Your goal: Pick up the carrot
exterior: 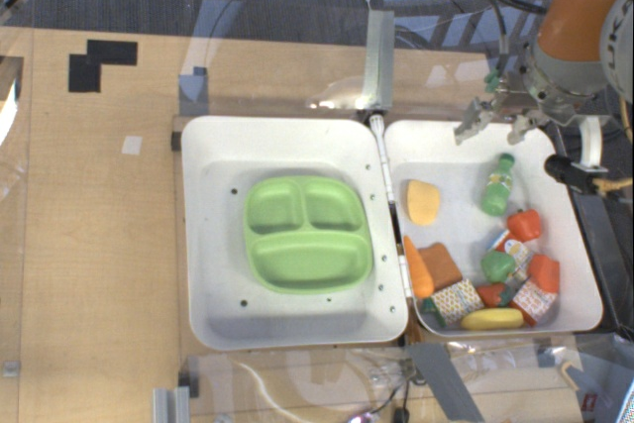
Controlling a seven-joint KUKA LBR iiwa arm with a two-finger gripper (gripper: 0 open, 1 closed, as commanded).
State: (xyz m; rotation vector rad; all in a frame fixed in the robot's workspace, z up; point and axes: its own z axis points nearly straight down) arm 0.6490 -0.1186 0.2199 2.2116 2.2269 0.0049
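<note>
the carrot (417, 268) lies along the right bin's (466, 175) left wall, beside a brown block (442, 264). the gripper (495, 121) hovers over the bin's far edge, fingers spread, nothing between them. it looks light, rigid, smooth plastic; grasping across its thick middle seems best

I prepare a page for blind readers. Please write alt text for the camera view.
A robot arm's open pincer hovers over the far edge of the right white bin, holding nothing. An orange carrot lies by that bin's left wall among other toy foods. The left bin holds a green divided plate.
</note>
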